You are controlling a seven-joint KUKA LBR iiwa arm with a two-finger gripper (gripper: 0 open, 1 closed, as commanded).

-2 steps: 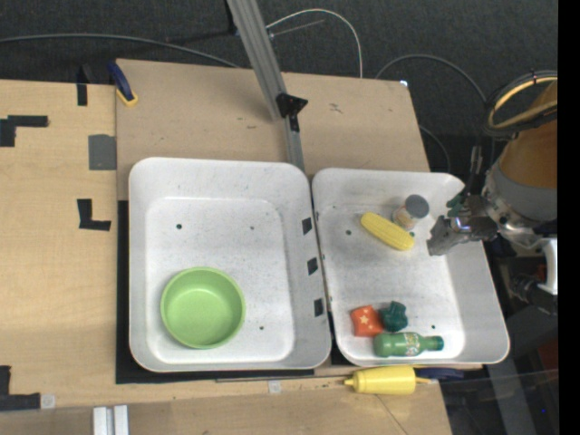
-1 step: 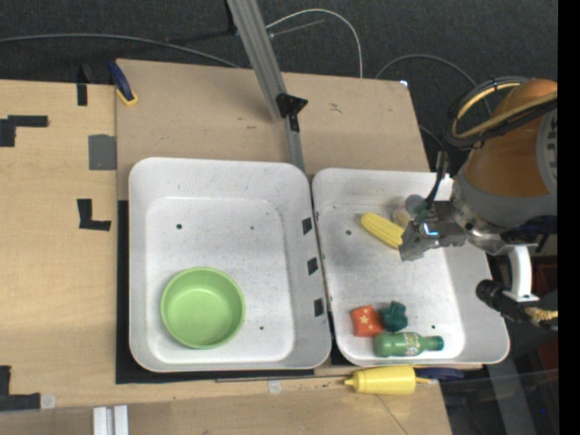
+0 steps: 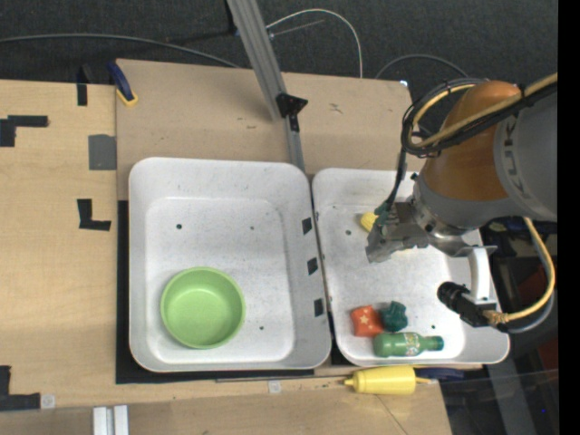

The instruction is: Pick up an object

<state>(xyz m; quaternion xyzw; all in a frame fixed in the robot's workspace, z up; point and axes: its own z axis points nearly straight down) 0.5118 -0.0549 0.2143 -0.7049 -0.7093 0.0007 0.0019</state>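
Note:
My gripper (image 3: pixel 385 236) hangs low over the upper middle of the right bin (image 3: pixel 349 270), its dark fingers pointing down-left. A small yellow object (image 3: pixel 368 220) peeks out just left of the fingers, partly hidden by them; I cannot tell whether it is gripped. Near the bin's front edge lie an orange-red piece (image 3: pixel 363 320), a dark teal piece (image 3: pixel 394 314) and a green bottle (image 3: pixel 405 343) on its side. In the left bin (image 3: pixel 217 188) a green bowl (image 3: pixel 203 307) sits at the front left.
A yellow bottle-like object (image 3: pixel 385 381) lies on the bench just outside the right bin's front rim. A grey pole (image 3: pixel 263 48) slants down to the divide between the bins. Cables loop behind the arm at upper right.

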